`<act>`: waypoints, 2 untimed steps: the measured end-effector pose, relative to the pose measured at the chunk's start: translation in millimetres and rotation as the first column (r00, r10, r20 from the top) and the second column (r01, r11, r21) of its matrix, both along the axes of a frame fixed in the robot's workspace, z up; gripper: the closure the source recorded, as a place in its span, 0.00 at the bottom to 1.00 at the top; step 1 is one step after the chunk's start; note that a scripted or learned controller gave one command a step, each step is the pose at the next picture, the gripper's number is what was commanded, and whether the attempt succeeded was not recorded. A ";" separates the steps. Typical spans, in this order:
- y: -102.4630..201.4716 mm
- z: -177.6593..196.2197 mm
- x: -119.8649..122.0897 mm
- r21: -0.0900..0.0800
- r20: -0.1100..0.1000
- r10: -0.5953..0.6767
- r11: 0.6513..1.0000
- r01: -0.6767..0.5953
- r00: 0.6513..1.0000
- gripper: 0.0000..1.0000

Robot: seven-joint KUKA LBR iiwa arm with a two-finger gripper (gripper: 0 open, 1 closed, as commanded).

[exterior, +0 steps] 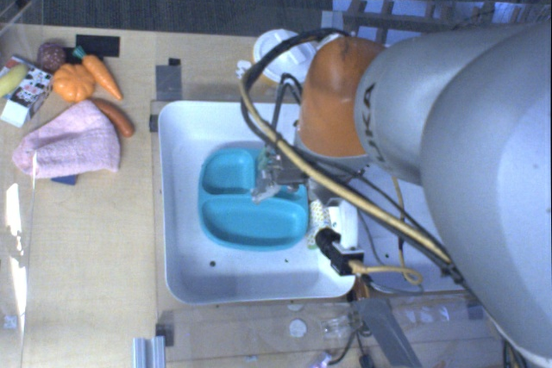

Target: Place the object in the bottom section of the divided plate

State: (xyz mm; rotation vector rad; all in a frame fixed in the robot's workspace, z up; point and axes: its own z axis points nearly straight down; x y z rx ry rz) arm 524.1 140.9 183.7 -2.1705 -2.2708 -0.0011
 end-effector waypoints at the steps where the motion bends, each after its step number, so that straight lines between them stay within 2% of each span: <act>1: -38.3 47.0 32.3 -0.001 0.004 0.320 0.947 -0.320 0.947 0.00; 2: -37.2 57.6 33.4 -0.002 0.007 0.323 0.946 -0.323 0.946 1.00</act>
